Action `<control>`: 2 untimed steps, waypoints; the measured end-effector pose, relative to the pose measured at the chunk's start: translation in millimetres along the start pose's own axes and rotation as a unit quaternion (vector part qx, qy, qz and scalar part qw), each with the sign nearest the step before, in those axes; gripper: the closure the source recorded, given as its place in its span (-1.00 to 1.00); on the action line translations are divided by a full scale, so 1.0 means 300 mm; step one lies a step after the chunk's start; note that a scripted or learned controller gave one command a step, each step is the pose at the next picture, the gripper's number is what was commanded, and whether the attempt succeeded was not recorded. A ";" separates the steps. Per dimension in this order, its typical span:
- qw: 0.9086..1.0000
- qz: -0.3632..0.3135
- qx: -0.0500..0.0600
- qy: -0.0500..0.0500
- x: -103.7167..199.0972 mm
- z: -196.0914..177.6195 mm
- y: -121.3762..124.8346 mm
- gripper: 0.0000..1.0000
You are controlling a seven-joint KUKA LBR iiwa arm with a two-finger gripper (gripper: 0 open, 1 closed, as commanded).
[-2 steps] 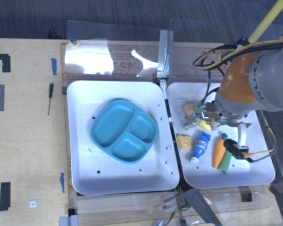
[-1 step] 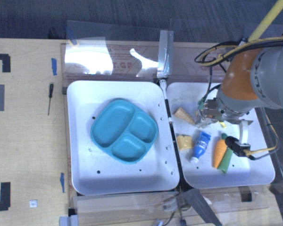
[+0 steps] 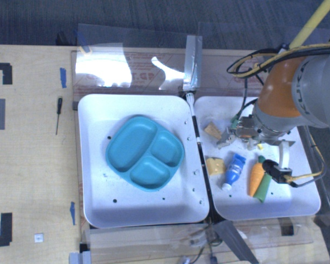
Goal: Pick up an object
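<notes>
I hang my gripper (image 3: 229,138) low over the far side of the right bin (image 3: 302,202), beside the tan piece (image 3: 212,130), because the loose items lie here, the blue tube (image 3: 234,170) and carrot (image 3: 256,178) nearer; whether it grips anything I cannot tell.

Four small objects are being held by the right bin (image 3: 302,202): a blue tube (image 3: 234,170) lying tilted, an orange carrot (image 3: 256,178) beside it, and two tan pieces (image 3: 212,130) (image 3: 214,165) nearer the divider.
</notes>
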State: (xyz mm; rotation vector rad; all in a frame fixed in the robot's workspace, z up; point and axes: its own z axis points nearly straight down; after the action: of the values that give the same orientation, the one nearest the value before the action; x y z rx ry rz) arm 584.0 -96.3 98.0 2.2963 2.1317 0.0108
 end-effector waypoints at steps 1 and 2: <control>0.991 -0.136 0.007 0.002 -0.029 -0.028 -0.180 -1.00; 0.996 -0.095 -0.002 -0.001 -0.027 0.022 -0.221 -1.00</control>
State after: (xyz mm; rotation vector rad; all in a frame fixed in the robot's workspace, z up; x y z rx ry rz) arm 517.3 -99.5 90.7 2.0805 2.3355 0.0117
